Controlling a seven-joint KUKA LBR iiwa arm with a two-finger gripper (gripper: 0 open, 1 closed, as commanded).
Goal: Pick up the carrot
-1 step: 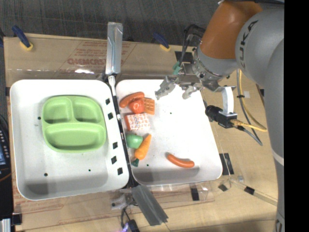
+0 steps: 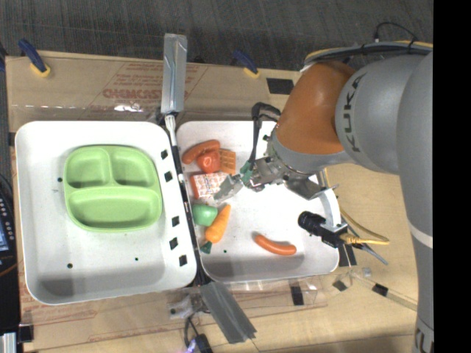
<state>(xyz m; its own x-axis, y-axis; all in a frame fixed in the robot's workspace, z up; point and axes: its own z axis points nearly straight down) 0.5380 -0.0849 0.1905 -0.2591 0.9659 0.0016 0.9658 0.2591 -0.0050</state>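
Near edge of the worktop (image 2: 368,307): two shallow white bins sit side by side, the left bin (image 2: 44,271) and the right bin (image 2: 309,267), their inner walls touching along a row of black clips.

Right bin, front to back: one orange-red sausage (image 2: 275,245) lies near the front wall, long axis roughly left-right. Left of it lies the one carrot (image 2: 218,225), close to the dividing wall. Its long axis runs diagonally; the orange tip points up and to the right, toward the arm, and the green stalk end points down and to the left, toward the bin's front-left corner. A green rounded item (image 2: 203,214) touches the carrot's left side. Behind these lies a red-and-white packet (image 2: 207,185); its print is too small to read. An orange waffled piece (image 2: 227,160) and a red-orange rounded food item (image 2: 202,153) lie further back.

Left bin: one light green tray (image 2: 112,187) with three compartments.

The gripper (image 2: 234,186) hangs over the packet, just behind the carrot; how far the jaws stand apart cannot be told, and nothing is seen between them. The grey arm (image 2: 383,116) bears the letters "KUKA". Faint red lettering on the cardboard (image 2: 125,93) behind the bins is illegible.
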